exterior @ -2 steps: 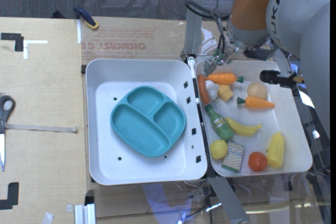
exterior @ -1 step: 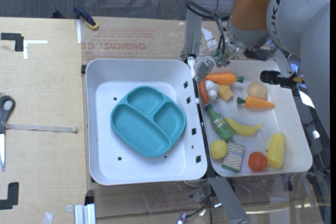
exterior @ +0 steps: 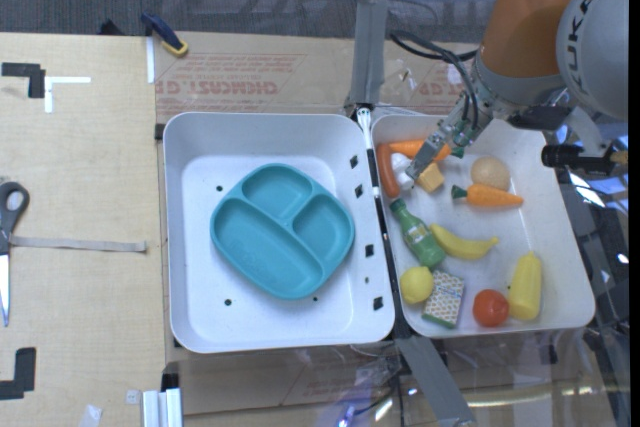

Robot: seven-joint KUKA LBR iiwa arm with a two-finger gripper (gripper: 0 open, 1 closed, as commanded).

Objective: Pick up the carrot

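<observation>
Carrot (exterior: 493,197) was seen lying flat on the floor of the right bin (exterior: 572,255), green stub pointing toward the left bin (exterior: 178,215). Tapered, smooth and plastic-looking, so it is judged likely to slip unless gripped across the thick part.

- Pale egg (exterior: 490,172) was seen touching or just beside the carrot on its far side; little clearance is judged left there.
- Curved banana (exterior: 465,243) was seen near the carrot on its near side, apart from it.
- Small yellow block (exterior: 431,178) was seen left of the carrot's stub, with the gripper (exterior: 437,155) hovering over the block, not over the carrot.
- Open or closed could not be told; nothing was seen held.
- Another orange piece (exterior: 405,150) was seen beyond the block; a mix-up is judged possible.
- Glossy blue divided plate (exterior: 283,230) was seen well apart from the carrot, in the left bin.
</observation>
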